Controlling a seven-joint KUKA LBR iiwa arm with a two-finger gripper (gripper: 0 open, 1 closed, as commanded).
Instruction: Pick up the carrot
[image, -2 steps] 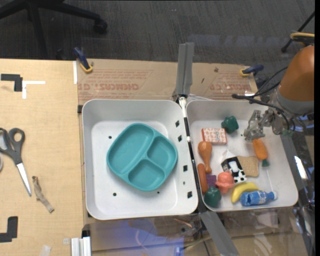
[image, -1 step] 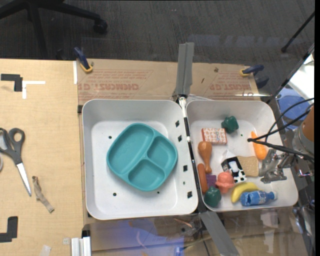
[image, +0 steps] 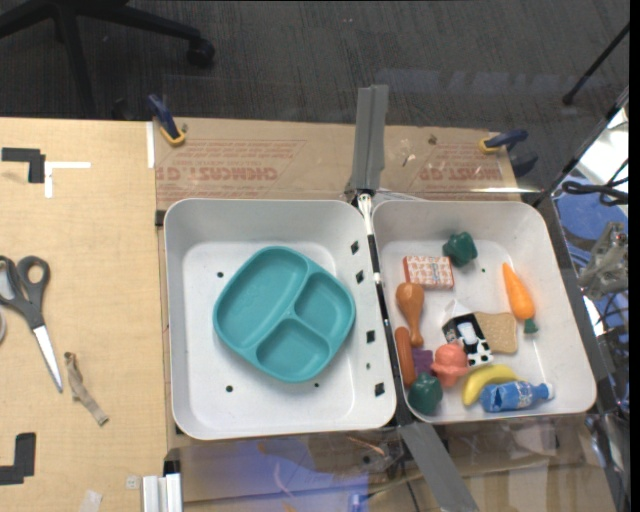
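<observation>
Glossy plastic carrot (image: 517, 290), smooth teal plastic plate (image: 285, 314), matt cardboard sheet (image: 270, 165)

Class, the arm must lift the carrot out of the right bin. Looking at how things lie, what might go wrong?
1. The carrot lies close to the right bin's wall, so a finger may well hit the wall on the way down.
2. A small green piece sits at the carrot's lower tip, and the toast is nearby; either could be nudged or caught.
3. The carrot is tapered, so it might slip from a pinch.
</observation>
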